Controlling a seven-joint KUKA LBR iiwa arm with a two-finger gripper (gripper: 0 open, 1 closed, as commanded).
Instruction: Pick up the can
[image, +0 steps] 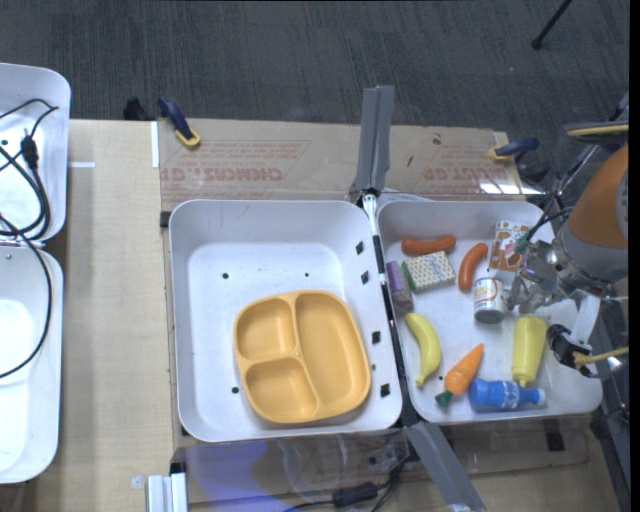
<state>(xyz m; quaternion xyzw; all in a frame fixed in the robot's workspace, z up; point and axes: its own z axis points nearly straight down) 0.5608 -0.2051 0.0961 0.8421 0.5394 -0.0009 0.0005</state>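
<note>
The can (488, 299) is small, silver and white with a red label. It sits in the right bin (580, 405), near the middle toward the right side. My gripper (527, 289) is low in that bin, right beside the can on its right. It looks to be touching the can or nearly so. The grey wrist and orange band (608, 205) rise behind the gripper at the view's right. Nothing is lifted off the bin floor.
Around the can lie two sausages (428, 244) (470, 266), a printed carton (510, 243), a green block (428, 270), a banana (425, 345), a carrot (462, 370), a yellow bottle (528, 348) and a blue bottle (505, 395). The left bin (200, 260) holds a yellow divided plate (300, 355).
</note>
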